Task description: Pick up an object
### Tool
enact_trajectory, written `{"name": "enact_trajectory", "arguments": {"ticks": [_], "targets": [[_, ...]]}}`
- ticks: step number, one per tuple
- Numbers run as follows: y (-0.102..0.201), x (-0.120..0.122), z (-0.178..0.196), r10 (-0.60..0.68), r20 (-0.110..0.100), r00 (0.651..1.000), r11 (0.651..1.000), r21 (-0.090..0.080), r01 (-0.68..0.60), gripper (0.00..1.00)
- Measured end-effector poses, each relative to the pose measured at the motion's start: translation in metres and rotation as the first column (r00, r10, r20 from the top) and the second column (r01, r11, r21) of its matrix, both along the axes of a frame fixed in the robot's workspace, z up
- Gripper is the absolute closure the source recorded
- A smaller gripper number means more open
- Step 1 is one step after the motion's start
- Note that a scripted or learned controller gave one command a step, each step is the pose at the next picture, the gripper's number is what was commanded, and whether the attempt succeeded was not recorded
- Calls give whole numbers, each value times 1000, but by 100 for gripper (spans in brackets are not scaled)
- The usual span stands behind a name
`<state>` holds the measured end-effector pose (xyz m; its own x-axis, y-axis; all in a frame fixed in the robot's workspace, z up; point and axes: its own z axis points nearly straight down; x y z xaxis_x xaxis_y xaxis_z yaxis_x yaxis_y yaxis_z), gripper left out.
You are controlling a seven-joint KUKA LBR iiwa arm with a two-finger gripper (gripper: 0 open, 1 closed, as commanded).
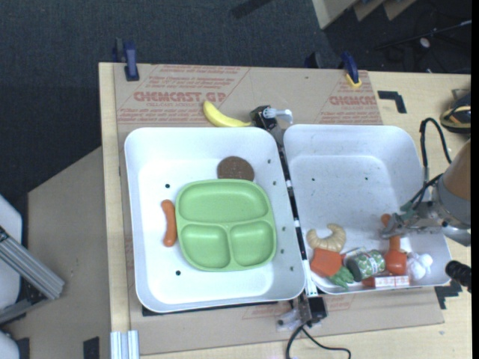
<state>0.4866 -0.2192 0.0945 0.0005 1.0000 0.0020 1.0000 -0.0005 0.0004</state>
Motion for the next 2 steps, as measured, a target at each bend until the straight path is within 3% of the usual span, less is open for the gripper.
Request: {"name": "enact_trajectory", "arguments": {"ticks": [1,2], "targets": [[102,43,115,13,13,1000,1000,-2,-13,100],[166,50,114,7,2,1000,1000,-1,-7,100]]}}
